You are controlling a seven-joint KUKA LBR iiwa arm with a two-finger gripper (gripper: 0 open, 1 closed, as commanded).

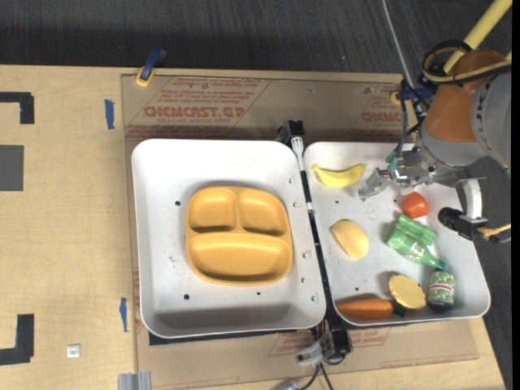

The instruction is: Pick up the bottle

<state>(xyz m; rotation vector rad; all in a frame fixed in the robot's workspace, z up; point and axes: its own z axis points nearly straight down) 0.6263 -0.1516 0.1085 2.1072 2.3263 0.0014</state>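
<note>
Setting: cardboard-covered bench (65, 242) with blue tape marks, dark floor beyond the far edge.
Left bin (154, 218): white, shallow; holds one yellow divided tray (239, 234), three compartments, lying flat near the middle.
Divider: the two bins touch along their inner rims, with a black clip at the far end.
Right bin (479, 299): white, crowded with small items.
Banana (339, 175): yellow, far-left part of the right bin.
Pale yellow piece (350, 239): oval, mid-left, apart from its neighbours.
Carrot (364, 307): orange, along the near rim.
Round slice (407, 292): yellow with a dark rim, touching the carrot's right end.
Bottle (415, 242): green, translucent, lying on its side at a slant in the right half of the right bin — the task's thing, untouched.
Red piece (415, 205): small, just far of the bottle.
Small can (441, 289): dark, green-banded, upright at the near-right corner.
Gripper (396, 174): metallic, at the far part of the right bin, beside the banana and far of the red piece; nothing lies between its fingers, and whether they are spread or closed I cannot tell.
Risk: the red piece sits between gripper and bottle — a descent could nudge or catch it instead.
Risk: the bottle looks smooth and slanted; a pinch across the wrong axis would probably let it roll or slip.
</note>
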